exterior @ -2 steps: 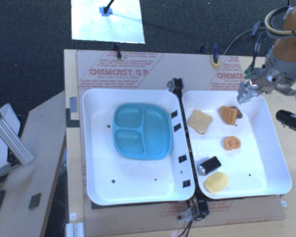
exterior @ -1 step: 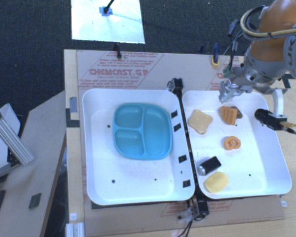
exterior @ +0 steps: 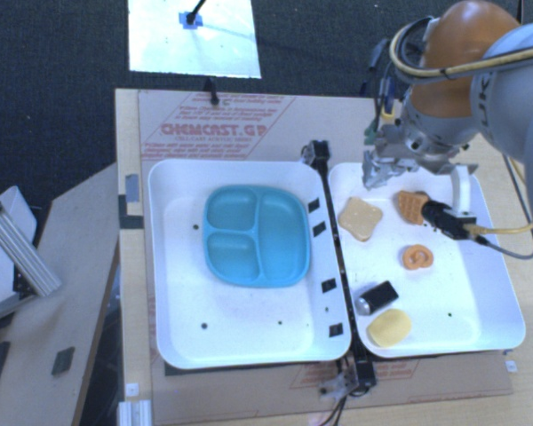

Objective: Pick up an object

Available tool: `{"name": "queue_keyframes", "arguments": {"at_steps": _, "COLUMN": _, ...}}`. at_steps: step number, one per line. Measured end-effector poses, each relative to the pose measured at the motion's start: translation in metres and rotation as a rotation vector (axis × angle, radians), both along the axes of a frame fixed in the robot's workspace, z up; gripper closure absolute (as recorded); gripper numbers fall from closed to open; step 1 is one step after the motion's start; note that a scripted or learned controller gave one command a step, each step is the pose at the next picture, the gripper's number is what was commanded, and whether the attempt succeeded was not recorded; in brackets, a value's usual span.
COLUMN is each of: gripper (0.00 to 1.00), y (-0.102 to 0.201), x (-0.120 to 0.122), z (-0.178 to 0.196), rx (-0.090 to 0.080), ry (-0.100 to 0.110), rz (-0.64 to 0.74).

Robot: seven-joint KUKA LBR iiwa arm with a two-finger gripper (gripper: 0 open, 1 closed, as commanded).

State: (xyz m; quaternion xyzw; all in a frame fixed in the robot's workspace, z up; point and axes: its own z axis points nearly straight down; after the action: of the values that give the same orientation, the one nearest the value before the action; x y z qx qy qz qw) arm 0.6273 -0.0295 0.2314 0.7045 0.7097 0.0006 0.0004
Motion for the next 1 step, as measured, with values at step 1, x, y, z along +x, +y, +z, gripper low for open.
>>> {"name": "queue_keyframes", "arguments": {"at_steps": 1, "gripper": 1.00, "y": 0.0552, "x": -0.0051, "z": 0.0088, "rx": 0.001, "ry": 0.000, "rz": 0.002}}
